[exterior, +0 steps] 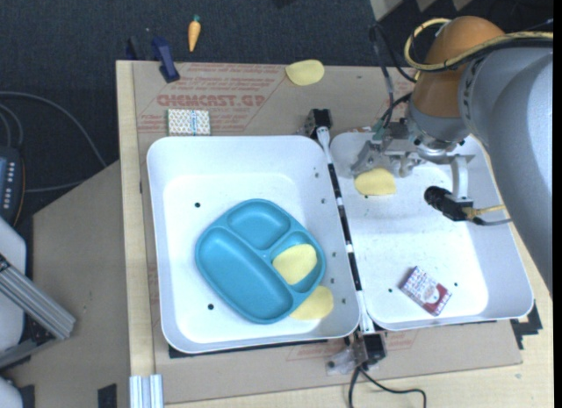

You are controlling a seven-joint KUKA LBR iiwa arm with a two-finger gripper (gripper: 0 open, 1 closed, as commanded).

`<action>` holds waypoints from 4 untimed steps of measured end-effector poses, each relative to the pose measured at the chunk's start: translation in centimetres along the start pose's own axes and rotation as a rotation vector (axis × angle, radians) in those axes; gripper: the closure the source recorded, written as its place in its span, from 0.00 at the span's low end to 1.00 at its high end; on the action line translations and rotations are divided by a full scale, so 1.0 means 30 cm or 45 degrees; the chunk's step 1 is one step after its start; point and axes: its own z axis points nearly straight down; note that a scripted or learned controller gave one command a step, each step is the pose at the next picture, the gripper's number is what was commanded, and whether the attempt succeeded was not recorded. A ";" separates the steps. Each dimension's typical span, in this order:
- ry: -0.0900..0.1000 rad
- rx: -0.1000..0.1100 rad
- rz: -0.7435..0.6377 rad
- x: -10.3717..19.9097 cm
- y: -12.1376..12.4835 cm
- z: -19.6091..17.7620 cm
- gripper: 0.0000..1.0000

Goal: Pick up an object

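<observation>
A pale yellow piece point(376, 183) lies at the far end of the right bin point(492, 305), directly beneath the gripper point(386, 161) — whether its jaws are open or closed on it I cannot tell. Nearer the front sits a small red packet point(425, 289). The left bin point(167, 187) holds a blue divided tray point(241, 266) with another yellow piece point(296, 262) in one compartment.

The right bin point(492, 305) has open floor in its middle; a small packet point(425, 289) lies near, a yellow piece point(376, 183) far left.
</observation>
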 end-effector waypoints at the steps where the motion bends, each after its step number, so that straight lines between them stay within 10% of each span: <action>1: -0.001 0.001 0.001 0.022 0.000 0.000 0.00; 2: -0.004 -0.013 -0.001 0.022 0.008 -0.044 1.00; 3: -0.004 -0.012 -0.001 0.022 0.007 -0.042 0.00; 4: 0.000 0.002 0.002 0.009 -0.064 0.001 0.00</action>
